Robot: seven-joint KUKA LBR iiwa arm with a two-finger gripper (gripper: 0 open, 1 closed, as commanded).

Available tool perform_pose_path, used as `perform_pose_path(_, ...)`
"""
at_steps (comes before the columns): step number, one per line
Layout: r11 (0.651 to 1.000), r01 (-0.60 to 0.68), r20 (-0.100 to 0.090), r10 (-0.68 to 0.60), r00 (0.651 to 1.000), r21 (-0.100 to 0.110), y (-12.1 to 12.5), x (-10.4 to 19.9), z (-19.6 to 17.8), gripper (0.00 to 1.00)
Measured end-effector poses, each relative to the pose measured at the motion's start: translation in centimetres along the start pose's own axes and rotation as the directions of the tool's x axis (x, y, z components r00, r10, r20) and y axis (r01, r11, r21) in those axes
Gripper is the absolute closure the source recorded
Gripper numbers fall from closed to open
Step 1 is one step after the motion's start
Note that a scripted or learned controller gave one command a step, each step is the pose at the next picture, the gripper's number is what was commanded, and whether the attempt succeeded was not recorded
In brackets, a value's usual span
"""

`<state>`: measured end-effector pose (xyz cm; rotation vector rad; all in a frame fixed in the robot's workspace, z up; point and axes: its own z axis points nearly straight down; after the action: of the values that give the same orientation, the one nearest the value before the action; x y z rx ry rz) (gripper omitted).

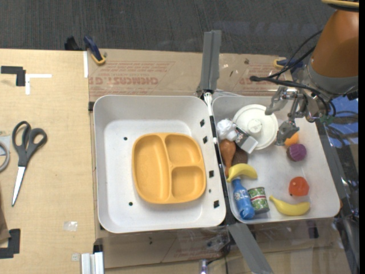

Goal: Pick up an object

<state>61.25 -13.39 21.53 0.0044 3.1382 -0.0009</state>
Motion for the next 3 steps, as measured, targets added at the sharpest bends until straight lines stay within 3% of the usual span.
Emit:
perform_pose_path(1, 1.000, -0.007, 0.004, 0.007, 1.000, 0.000, 3.2, -0.4, 12.1, 0.00)
perform_pose_path(2, 1.000, -0.018, 0.001, 0.018, 1.000, 0.000, 0.6, 4.4, 12.2, 0.00)
perform_pose_path(3, 0.992, -0.127, 0.003, 0.127, 0.992, 0.000, 3.6, 3.7, 12.1, 0.00)
